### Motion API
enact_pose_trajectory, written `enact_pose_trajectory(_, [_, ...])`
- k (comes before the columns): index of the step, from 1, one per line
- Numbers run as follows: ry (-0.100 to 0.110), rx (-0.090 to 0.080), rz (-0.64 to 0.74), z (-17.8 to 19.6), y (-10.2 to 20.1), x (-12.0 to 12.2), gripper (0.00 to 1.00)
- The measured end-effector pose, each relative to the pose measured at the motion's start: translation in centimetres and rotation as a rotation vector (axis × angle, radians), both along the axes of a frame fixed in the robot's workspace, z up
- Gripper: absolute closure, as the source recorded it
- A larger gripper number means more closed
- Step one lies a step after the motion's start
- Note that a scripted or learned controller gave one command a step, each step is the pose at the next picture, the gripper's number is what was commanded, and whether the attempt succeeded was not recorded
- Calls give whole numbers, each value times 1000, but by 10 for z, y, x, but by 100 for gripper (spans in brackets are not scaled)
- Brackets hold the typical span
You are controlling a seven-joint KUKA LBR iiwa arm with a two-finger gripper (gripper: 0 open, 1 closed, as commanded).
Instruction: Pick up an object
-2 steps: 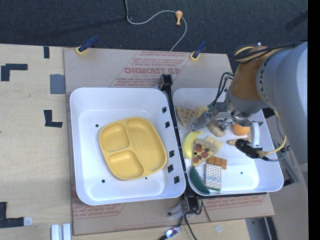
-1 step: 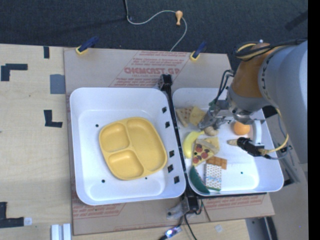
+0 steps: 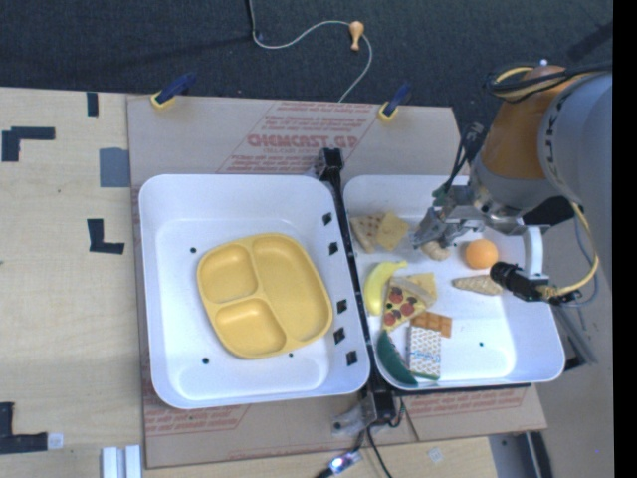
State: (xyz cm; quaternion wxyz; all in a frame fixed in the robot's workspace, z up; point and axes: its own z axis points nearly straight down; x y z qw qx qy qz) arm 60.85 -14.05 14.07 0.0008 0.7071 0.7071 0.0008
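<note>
The right bin (image 3: 518, 357) holds several toy foods. A tan cracker piece (image 3: 380, 231) lies at the back left. An orange ball (image 3: 481, 255) sits at the right, with a cone-shaped piece (image 3: 478, 285) just in front of it. A yellow banana (image 3: 375, 285), a pizza slice (image 3: 402, 305), an orange wafer (image 3: 432, 323), a checked packet (image 3: 423, 351) and a dark green piece (image 3: 391, 359) crowd the bin's left front. My gripper (image 3: 436, 237) reaches down into the back of this bin, just left of the orange ball, over a small tan item (image 3: 435, 251).
The left bin (image 3: 169, 227) holds a yellow divided plate (image 3: 263, 295). A black divider (image 3: 343, 257) runs between the bins. The arm's orange band (image 3: 518, 132) and grey body tower over the right bin's far right corner. A cable (image 3: 557, 289) loops near the bin's right rim.
</note>
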Motion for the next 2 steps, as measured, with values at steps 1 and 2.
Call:
enact_pose_trajectory(1, [1,0,0,54,-6,-7,100])
enact_pose_trajectory(2, [1,0,1,85,-6,-7,100])
